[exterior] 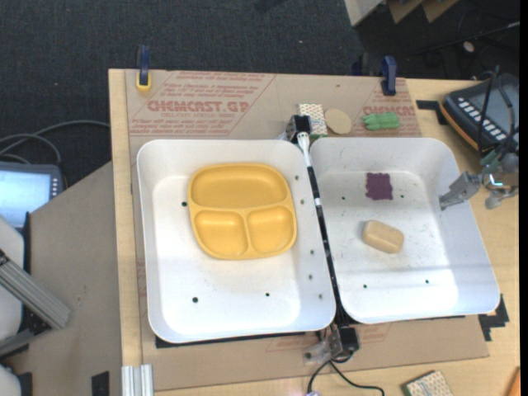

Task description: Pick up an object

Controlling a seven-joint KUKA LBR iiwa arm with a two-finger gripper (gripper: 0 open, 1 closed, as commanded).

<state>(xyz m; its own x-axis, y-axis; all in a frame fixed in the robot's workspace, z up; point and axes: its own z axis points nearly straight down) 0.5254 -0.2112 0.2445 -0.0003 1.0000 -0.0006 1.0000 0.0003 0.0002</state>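
Camera view: my gripper (pixel 459 190) sits at the right edge of the right bin (pixel 412 304), over the rim near the far right corner. Whether it is spread or pressed together I cannot tell, and nothing is visibly pinched. A tan block (pixel 383 237) lies near the bin's middle; a purple square (pixel 379 186) lies just beyond it, toward the far edge, apart from it. The left bin (pixel 173 295) carries a yellow divided plate (pixel 242 209) in its far half.
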